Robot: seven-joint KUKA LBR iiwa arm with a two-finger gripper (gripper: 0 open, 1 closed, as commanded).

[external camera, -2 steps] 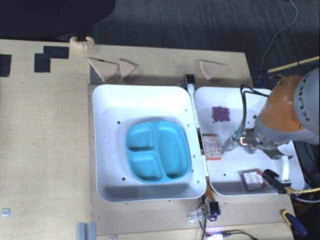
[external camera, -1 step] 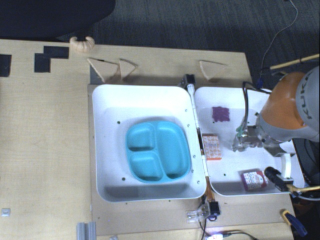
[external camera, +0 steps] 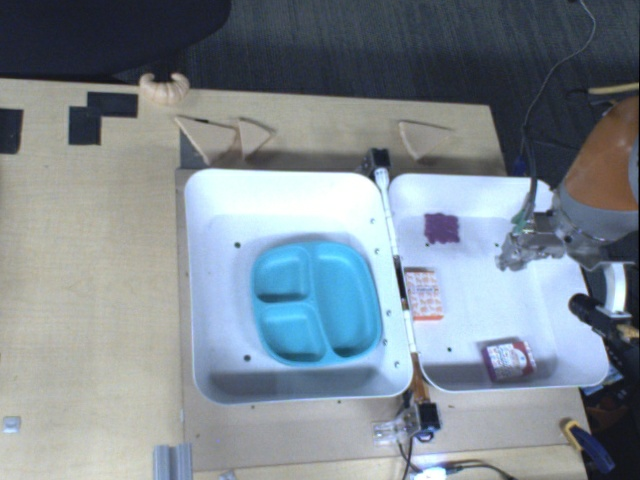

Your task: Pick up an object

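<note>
The right bin (external camera: pixel 560 308) holds three small things. A purple block (external camera: pixel 441 228) lies near its back left. A white and orange packet (external camera: pixel 423 294) rests against the left wall. A dark red pouch (external camera: pixel 507 359) lies near the front edge. My gripper (external camera: pixel 518 248) hangs over the right bin's back right part, to the right of the purple block and apart from it. Nothing shows in its grasp. The grey arm with its orange band (external camera: pixel 605 173) reaches in from the right edge.
The left bin (external camera: pixel 215 268) holds a blue divided plate (external camera: pixel 315 301). A narrow ridge (external camera: pixel 392 268) separates the two bins. Cables and clips sit at the front of the bench (external camera: pixel 90 298), and folded paper tabs stand behind the bins.
</note>
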